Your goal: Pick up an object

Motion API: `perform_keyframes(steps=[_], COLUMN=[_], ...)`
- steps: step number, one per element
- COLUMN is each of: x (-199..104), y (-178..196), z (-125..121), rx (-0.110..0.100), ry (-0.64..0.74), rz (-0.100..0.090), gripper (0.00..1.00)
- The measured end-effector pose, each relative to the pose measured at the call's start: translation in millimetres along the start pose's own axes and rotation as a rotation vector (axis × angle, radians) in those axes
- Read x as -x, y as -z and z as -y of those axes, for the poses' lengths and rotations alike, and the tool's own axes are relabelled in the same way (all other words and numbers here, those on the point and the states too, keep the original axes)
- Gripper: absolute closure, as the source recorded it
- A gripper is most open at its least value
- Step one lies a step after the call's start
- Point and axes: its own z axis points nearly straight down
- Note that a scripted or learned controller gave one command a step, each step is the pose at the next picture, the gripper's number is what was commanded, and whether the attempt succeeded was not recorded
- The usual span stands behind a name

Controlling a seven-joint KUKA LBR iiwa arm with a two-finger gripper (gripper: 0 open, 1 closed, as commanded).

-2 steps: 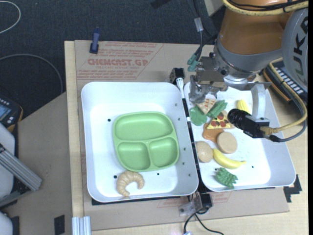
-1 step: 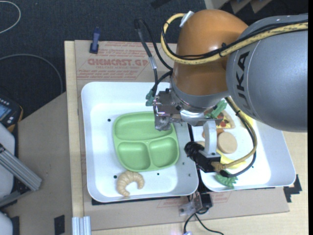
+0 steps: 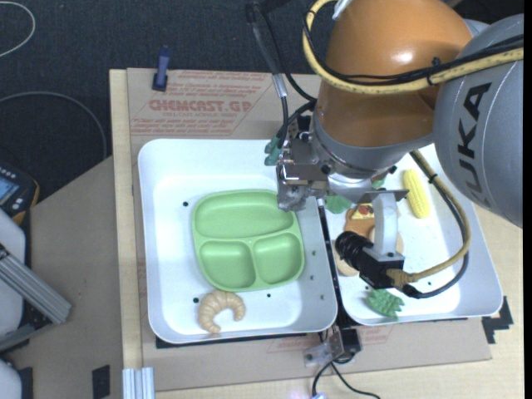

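Gripper (image 3: pixel 293 191) sits low over the divide between the bins, at the 1 o'clock corner of the green tray (image 3: pixel 248 239); fingers hidden under wrist hardware, so open/closed state can't be told. Nothing visibly between them.

Left bin (image 3: pixel 158 248): green 3-compartment tray approx. centre, flat. Croissant (image 3: pixel 220 308) just off the tray's 7 o'clock edge, on bin floor, apart from gripper.

Right bin (image 3: pixel 474 293): yellow corn cob (image 3: pixel 416 193) at 3 o'clock from gripper; green leafy item (image 3: pixel 384 301) at 5 o'clock, near bin's front rim; orange/tan item (image 3: pixel 362 216) partly hidden by cabling.

Markings: "KUKA" partly legible on arm (image 3: pixel 486 123), lettering cut off. Cardboard sheet (image 3: pixel 199 106) at 11 o'clock reads "CHEMCAST GP" in red; smaller print illegible.
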Motion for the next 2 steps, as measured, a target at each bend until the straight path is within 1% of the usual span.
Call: perform_keyframes(steps=[1,2], x=[36.3,33.2], y=[-116.7,-99.7], z=[-56.3,-55.6], rx=[-0.014,-0.004], ry=[-0.007,-0.003], rz=[0.006,0.002], gripper=[1.00,1.00])
